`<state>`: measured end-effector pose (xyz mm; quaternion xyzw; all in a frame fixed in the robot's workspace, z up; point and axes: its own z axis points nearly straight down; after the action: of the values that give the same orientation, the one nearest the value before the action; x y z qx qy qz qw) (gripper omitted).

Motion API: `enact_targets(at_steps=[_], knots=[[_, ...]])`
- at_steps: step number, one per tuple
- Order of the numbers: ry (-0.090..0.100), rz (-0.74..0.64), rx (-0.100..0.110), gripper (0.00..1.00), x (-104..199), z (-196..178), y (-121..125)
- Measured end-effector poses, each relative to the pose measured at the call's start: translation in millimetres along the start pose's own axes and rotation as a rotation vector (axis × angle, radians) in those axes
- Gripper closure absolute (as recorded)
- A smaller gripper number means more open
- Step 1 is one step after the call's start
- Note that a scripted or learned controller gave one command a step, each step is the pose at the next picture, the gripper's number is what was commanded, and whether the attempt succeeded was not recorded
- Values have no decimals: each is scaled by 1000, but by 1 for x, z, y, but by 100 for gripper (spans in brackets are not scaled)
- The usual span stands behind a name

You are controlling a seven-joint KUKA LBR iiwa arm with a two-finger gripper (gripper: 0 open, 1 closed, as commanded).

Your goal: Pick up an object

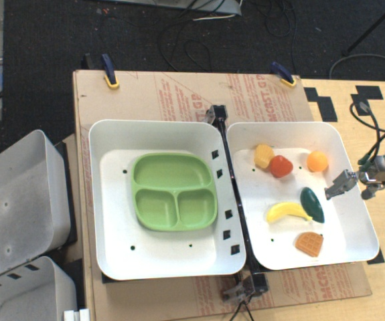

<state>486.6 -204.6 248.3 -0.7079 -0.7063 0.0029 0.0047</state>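
Right now the gripper (343, 184) hangs at the right bin's (353, 246) edge with nothing between its fingers, and the dark green object (312, 204) lies just beside it, down-left.

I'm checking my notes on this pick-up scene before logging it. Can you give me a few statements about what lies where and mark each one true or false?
1. The green divided plate sits in the left bin. True.
2. The banana lies on the green divided plate. False: it lies in the right bin, touching the dark green object.
3. The gripper is over the right bin's right side. True.
4. The gripper holds the orange ball. False: the ball lies apart from it on the bin floor.
5. The red tomato touches the yellow-orange piece. True.
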Motion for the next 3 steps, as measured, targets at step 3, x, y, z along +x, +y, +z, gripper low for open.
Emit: enact_targets(at_steps=[3], knots=[[0, 0, -5, 0, 15, 98, -1]])
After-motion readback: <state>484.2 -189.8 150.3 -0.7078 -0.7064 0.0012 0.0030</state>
